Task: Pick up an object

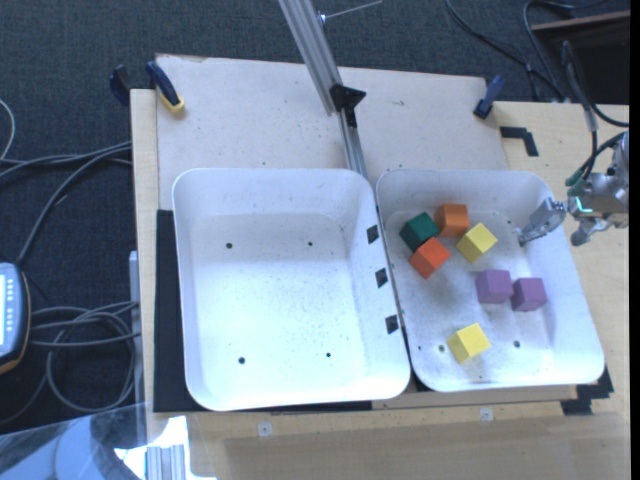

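- Fingers (548, 220) poke in over the right edge of the right bin (585, 313); we cannot tell whether they are spread or closed.
- We see nothing between them.
- Nearest, just leftward, sits a yellow cube (477, 241); beyond it lie an orange cube (453, 218), green cube (420, 230) and a second orange one (430, 257).
- Below them rest two purple cubes (493, 286) (529, 293) and another yellow cube (468, 343).

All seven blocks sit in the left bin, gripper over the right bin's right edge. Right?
Not quite. The camera view shows the blocks, among them the green block and two purple blocks, in the right bin, not the left bin. The gripper is over the right bin's right edge.
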Controlling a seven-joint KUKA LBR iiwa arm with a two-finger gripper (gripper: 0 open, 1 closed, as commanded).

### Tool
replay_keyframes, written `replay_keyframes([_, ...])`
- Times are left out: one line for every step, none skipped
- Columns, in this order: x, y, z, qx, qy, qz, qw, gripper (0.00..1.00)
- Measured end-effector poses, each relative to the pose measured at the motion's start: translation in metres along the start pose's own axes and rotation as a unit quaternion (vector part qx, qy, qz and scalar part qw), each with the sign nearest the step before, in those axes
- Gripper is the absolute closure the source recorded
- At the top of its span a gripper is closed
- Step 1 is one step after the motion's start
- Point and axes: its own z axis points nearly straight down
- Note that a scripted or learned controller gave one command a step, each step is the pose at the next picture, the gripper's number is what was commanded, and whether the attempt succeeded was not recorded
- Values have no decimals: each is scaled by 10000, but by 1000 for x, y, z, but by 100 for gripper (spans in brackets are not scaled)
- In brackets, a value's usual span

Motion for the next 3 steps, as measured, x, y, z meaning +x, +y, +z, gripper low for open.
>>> replay_keyframes([0, 1, -2, -21, -5, -6, 10000, 0])
replay_keyframes([1, -8, 57, 11, 5, 0, 10000, 0])
replay_keyframes([5, -11, 101, 9, 6, -2, 10000, 0])
